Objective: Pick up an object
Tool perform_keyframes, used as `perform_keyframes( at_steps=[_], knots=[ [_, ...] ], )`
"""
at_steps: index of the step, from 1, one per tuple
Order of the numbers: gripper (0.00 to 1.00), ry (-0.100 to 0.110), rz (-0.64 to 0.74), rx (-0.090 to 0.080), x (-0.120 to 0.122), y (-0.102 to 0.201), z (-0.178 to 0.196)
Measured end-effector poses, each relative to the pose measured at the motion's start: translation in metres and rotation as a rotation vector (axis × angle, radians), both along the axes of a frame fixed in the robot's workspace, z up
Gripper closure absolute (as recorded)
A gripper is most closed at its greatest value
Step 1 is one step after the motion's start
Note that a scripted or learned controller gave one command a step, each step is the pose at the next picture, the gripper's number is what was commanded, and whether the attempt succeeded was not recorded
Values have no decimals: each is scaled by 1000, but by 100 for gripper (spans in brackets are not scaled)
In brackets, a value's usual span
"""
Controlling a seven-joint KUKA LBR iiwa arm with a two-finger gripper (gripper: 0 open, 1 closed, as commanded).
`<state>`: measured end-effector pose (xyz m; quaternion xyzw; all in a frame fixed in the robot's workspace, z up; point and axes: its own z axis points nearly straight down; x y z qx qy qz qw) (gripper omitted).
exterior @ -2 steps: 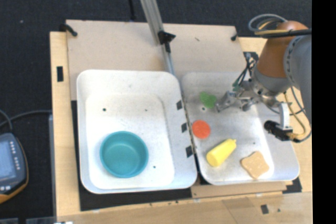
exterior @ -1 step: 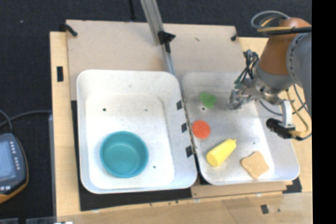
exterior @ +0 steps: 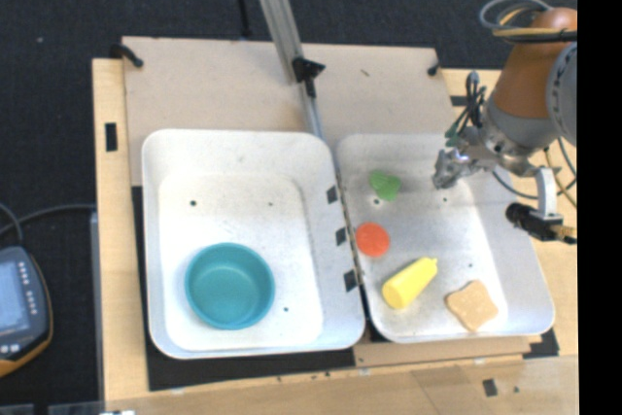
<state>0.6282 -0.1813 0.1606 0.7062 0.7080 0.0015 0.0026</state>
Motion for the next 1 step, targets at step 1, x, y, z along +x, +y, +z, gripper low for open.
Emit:
perform_keyframes(
  at_steps=[1],
  knots=[
    [100, 3, 1, 1, -2, 5, 44]
  ],
)
